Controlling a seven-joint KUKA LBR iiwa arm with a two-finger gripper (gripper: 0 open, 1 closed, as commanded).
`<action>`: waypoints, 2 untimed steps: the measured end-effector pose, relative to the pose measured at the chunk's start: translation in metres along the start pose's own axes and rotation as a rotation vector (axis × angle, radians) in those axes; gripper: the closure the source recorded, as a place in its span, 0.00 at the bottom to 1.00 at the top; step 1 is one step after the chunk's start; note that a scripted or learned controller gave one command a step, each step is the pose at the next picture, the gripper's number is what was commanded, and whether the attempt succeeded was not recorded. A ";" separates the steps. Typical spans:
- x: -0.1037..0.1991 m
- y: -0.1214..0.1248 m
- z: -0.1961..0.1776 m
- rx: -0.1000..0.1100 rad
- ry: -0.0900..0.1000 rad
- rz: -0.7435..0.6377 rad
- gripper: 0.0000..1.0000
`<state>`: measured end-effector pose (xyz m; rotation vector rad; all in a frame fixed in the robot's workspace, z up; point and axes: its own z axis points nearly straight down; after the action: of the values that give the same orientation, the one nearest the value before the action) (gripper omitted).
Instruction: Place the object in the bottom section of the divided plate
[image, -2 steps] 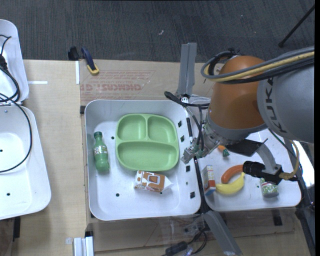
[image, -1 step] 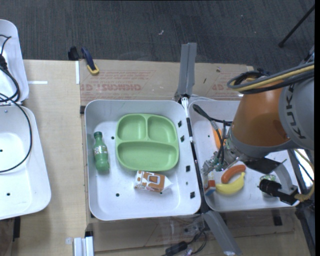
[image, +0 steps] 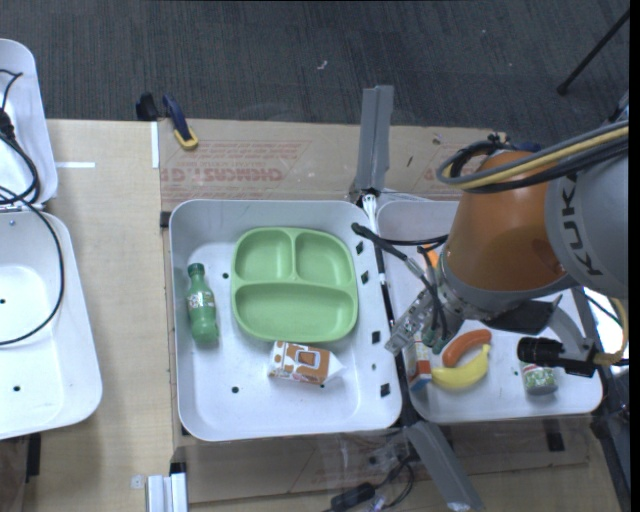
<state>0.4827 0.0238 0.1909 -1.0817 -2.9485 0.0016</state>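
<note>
The gripper hangs low; whether it is open or closed cannot be told. Just right of it lies a yellow plastic toy banana, probably the object: light, stiff, slick, best pinched mid-curve. The green divided plastic plate sits well left.

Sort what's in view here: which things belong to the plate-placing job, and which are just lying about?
Job:
- green divided plate, its bottom section the target
- pincer, low over the right bin
- likely candidates to place: banana, orange sausage-shaped piece; which one is meant isn't clear

Lying about:
- green bottle, left of the plate
- small carton, below the plate
- blue-and-yellow clamp on the bench
</note>
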 end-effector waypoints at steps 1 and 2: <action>0.046 0.048 -0.050 -0.001 -0.002 -0.104 1.00; 0.006 0.001 -0.180 -0.002 -0.004 -0.073 1.00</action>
<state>0.4791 0.0282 0.3710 -0.9748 -2.9896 0.0013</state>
